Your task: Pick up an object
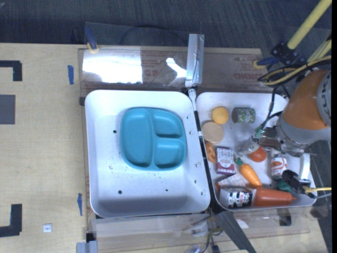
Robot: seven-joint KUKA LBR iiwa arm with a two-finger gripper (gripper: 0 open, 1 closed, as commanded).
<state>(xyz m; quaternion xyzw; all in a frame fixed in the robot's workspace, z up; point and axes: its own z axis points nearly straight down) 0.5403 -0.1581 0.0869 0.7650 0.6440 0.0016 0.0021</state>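
The pincer (pixel 261 147), its state unclear from above, hangs low beside a red tomato (pixel 257 154), probably targeting it.

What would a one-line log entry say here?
arm over right bin | gripper among toys | tray in left bin

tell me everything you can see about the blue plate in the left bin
The blue plate is a rounded-square tray of what looks like smooth turquoise plastic, moulded into three compartments: one tall section on its left, two smaller ones stacked on its right. It lies flat, face up, near the middle of the left bin. All its compartments hold nothing, and only the bin floor touches it.
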